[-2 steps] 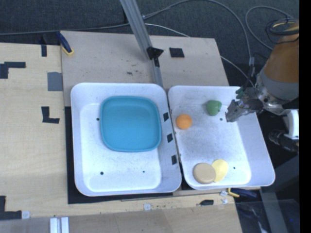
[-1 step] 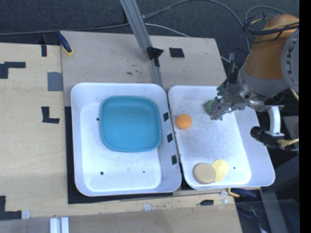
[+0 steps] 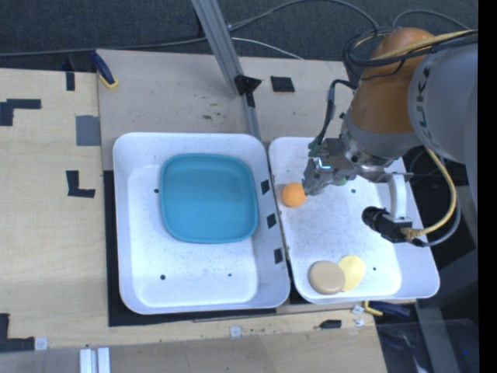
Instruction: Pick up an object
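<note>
Low over the right bin (image 3: 388,278), near its upper left part, the gripper (image 3: 320,179) is seen hanging from the grey arm (image 3: 450,92) with its orange band (image 3: 388,92). Whether it is spread or pressed together cannot be told from this slanted view. Just beside its tip, to the left, a small orange ball (image 3: 293,195) is seen lying on the bin floor close to the left wall; it appears to be touching or nearly touching the tip, but nothing can be seen clasped.

As to progress, the approach is judged to be made and the grasp not yet shown: the ball lies on the floor and nothing is lifted. A secure closing on an object and a lift are left to be done.

Of the surroundings, taken from largest to smallest: the pale wooden bench (image 3: 46,231) is marked with dark tape patches, and dark flooring with cables is seen beyond it. The left bin (image 3: 132,286) is occupied by a blue square plate (image 3: 208,196). A metal strut (image 3: 221,37) slants down toward the gap between the bins. In the right bin's lower part a tan round object (image 3: 325,277) and a pale yellow one (image 3: 353,269) lie touching each other, well apart from the ball.
</note>
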`<control>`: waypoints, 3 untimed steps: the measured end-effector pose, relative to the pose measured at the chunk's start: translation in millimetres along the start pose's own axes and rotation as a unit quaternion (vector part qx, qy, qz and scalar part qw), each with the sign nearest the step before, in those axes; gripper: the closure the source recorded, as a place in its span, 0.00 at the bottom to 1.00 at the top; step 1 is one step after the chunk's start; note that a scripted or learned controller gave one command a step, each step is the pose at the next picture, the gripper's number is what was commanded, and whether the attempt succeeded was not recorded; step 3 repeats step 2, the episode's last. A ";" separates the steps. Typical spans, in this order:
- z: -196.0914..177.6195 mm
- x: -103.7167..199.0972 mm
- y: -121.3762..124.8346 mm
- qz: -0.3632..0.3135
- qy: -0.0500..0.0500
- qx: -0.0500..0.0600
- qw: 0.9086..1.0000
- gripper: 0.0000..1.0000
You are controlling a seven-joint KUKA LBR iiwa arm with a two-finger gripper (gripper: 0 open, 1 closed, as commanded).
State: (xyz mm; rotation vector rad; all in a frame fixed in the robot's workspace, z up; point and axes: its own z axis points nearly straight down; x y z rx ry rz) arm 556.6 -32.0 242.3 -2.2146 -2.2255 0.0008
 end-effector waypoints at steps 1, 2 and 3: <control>-1.4 60.5 0.4 0.000 0.000 0.000 1.000 1.00; 15.2 108.4 -2.3 0.000 0.000 0.000 1.000 1.00; 15.2 108.4 -2.3 0.000 0.000 0.000 1.000 1.00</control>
